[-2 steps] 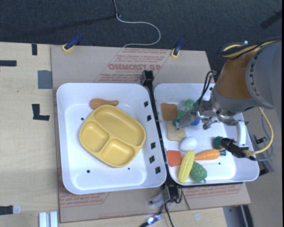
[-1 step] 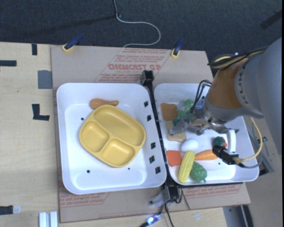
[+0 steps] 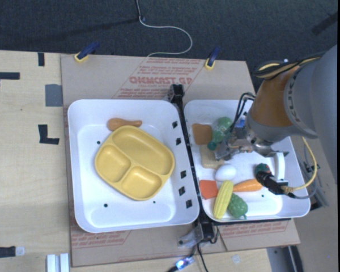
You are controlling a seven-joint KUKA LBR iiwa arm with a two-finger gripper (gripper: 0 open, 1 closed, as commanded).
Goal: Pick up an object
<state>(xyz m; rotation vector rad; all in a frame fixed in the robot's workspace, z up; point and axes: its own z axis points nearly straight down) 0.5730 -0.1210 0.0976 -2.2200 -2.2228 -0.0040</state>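
While you read this from the front edge back: each line below steps one row farther from the camera.

Front of right bin (image 3: 283,211): corn cob (image 3: 222,199) lies lengthwise, its lower end touching the green broccoli piece (image 3: 237,207); you'd find both light and rigid, probably plastic toys.

Just behind: red block (image 3: 208,189) sits left of the corn; carrot (image 3: 247,186) lies across, tip toward the corn.

Middle: white egg (image 3: 225,173) sits just beside the gripper (image 3: 231,148); judge it smooth, slippery and round, so take it across the short waist.

Gripper: low in the bin, over a white card (image 3: 208,160) near the egg; whether the fingers are wide or closed you cannot tell, as the wrist hides them.

Behind gripper: green leafy toy (image 3: 221,124) and brown slice (image 3: 202,133), near the divider.

Best candidate: the corn, which looks stiff, ridged and easy to pinch across its middle.

Left bin (image 3: 79,152): yellow divided plate (image 3: 134,161) with a small orange piece (image 3: 123,123) behind it.

Worktop (image 3: 22,169): bare wood at left.
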